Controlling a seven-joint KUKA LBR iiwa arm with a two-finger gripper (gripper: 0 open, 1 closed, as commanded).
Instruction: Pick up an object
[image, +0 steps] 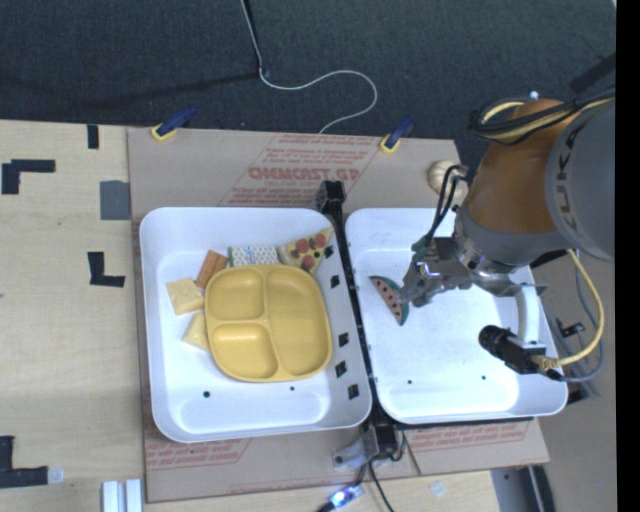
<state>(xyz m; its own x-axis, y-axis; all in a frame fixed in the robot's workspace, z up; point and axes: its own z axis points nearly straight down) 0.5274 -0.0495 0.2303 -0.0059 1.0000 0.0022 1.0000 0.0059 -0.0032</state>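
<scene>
A small watermelon-slice toy (391, 298), red with a green rind, lies in the right bin (470, 390) near its left wall. My gripper (416, 289) hangs low over this bin, just right of the slice, its tip at or touching the slice's right edge. The wrist and the orange band cover most of the gripper from above. The left bin (250, 415) holds a yellow divided plate (268, 322), a pizza slice (308, 250), a brown strip (211, 268) and a tan cracker (185, 296).
A green-and-white piece (252, 256) and a yellow wedge (195, 333) lie by the plate. A black divider (348, 300) runs between the bins. The arm and its yellow cable (585, 340) cover the right bin's right side. Cardboard (300, 170) lies under both bins.
</scene>
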